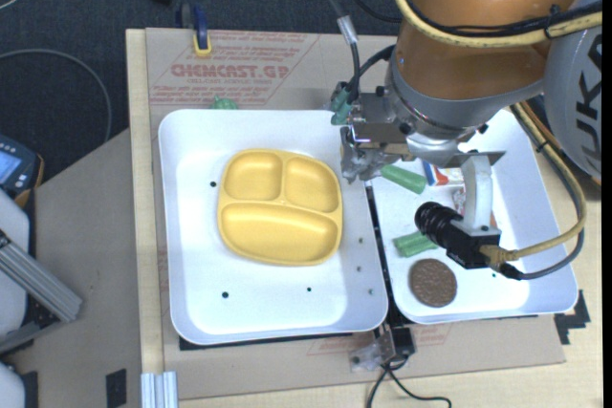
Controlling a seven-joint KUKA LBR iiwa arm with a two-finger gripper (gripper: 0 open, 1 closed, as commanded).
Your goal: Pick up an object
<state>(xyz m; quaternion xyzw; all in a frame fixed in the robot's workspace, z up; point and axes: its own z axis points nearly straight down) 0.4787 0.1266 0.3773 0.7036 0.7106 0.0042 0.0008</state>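
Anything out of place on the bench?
A small green item lies on the brown board just behind the left bin, outside both bins. The yellow divided plate sits slightly askew in that bin. Nothing looks spilled.

The arm overlaps the right bin, partly hiding a green piece.

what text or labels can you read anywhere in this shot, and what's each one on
"CHEMCAST GP": large red print on the brown board; the last letters are uncertain.
Smaller red lines above and below it on the board: too blurred to read.
Large black letters on the grey arm: cut off at the frame edge, not readable whole.
Screen of the device at far left: too small to read.
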